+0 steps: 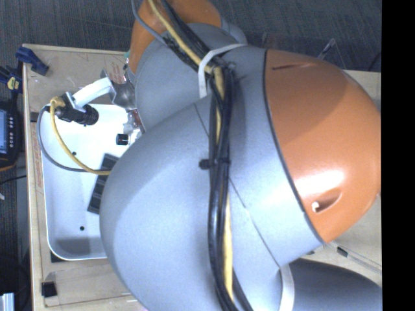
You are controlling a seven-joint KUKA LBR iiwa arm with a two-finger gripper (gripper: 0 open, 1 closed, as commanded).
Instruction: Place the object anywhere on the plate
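My grey arm (214,193) with its orange band (324,154) covers most of the camera view and hides most of the bench below it. The gripper end (127,123) shows at the upper left, over the left white bin (58,238), with a white bracket (91,92) and a black connector (81,115) beside it. A yellow cable (65,151) loops from the connector over the bin. A dark ribbed strip (98,185) lies at the arm's edge inside the bin; I cannot tell what it is.
The wooden bench edge (32,173) runs down the left, with a blue clamp (31,58) at its top corner and a dark device (10,131) beyond it. Black and yellow cables (220,173) run along the arm.
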